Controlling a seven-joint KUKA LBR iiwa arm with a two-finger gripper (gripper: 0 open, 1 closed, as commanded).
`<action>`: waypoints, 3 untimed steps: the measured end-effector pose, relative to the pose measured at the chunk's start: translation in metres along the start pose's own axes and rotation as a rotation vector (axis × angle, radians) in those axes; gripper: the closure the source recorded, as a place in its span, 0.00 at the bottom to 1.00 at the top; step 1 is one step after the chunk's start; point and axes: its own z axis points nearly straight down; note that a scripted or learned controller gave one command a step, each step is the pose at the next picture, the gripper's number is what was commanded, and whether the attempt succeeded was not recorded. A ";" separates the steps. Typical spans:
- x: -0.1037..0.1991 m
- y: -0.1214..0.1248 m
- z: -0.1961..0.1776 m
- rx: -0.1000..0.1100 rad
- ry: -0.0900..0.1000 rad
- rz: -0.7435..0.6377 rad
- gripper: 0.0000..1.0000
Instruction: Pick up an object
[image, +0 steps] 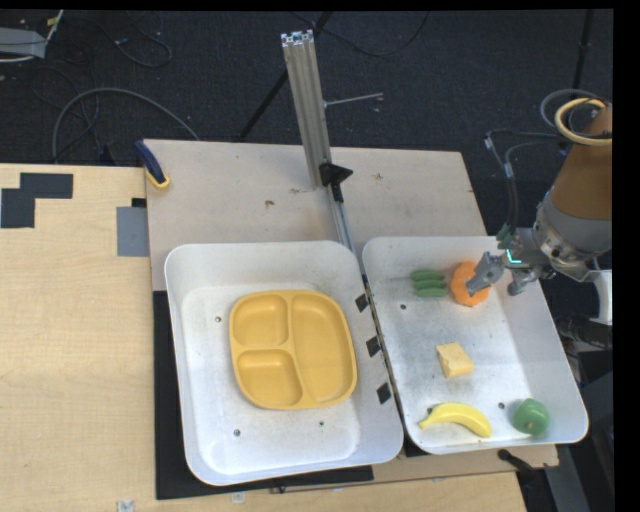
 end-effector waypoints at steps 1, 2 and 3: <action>0.000 0.001 -0.002 -0.004 -0.001 -0.001 0.00; 0.008 0.001 0.058 0.001 0.001 -0.003 0.00; 0.009 0.001 0.110 -0.001 0.000 -0.001 0.00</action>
